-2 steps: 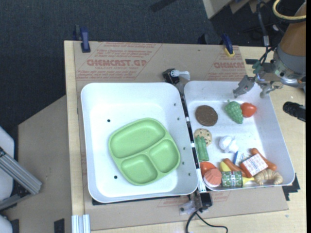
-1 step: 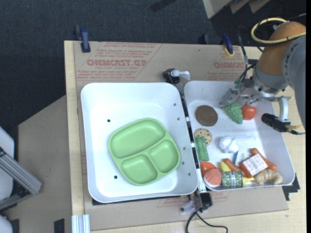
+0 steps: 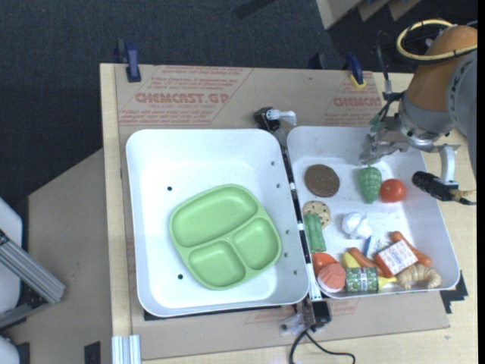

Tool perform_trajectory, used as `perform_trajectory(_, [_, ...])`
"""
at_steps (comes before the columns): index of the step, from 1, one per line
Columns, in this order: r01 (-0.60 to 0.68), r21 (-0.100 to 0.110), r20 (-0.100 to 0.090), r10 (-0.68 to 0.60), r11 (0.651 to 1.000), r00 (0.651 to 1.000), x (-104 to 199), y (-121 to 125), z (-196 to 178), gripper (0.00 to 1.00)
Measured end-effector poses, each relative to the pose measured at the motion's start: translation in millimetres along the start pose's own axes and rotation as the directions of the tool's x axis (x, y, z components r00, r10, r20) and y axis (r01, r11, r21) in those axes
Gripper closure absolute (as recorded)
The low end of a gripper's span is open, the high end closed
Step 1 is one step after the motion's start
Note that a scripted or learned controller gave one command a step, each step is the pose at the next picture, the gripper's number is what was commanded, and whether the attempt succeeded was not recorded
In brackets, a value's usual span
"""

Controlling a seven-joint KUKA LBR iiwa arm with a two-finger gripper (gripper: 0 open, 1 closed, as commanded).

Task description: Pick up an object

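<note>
Crowded toys (image 3: 375,268) lie below the gripper (image 3: 373,152) (grip state unclear), which risks nudging the green toy (image 3: 369,183) just beneath.

Arm (image 3: 447,74): grey rounded casing, glossy orange band (image 3: 447,44) curving over top near upper right. Yellow cable loop (image 3: 420,40) arcing beside orange section, thin dark wires trailing down wrist. Below, silver-grey metal flange, ring-shaped. Tool (image 3: 375,149): small, pale grey metal, blurred. Black cylindrical fitting (image 3: 433,184) jutting off bracket at wrist's side, pale metal strut above it.
</note>
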State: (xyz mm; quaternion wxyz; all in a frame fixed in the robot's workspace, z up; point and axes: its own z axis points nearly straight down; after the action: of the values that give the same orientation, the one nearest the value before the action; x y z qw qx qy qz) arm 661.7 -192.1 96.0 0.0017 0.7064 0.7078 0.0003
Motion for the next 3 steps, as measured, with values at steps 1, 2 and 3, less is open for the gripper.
perform_trajectory(1, [-0.004, 0.0, 0.0, 0.004, 1.0, 1.0, -33, 5, 12, 1.0])
perform_trajectory(2, [0.001, -0.004, 0.0, -0.001, 1.0, 1.0, -10, 7, -37, 1.0])
perform_trajectory(3, [-0.001, 0.001, 0.0, 0.001, 1.0, 1.0, -11, 5, -34, 0.0])
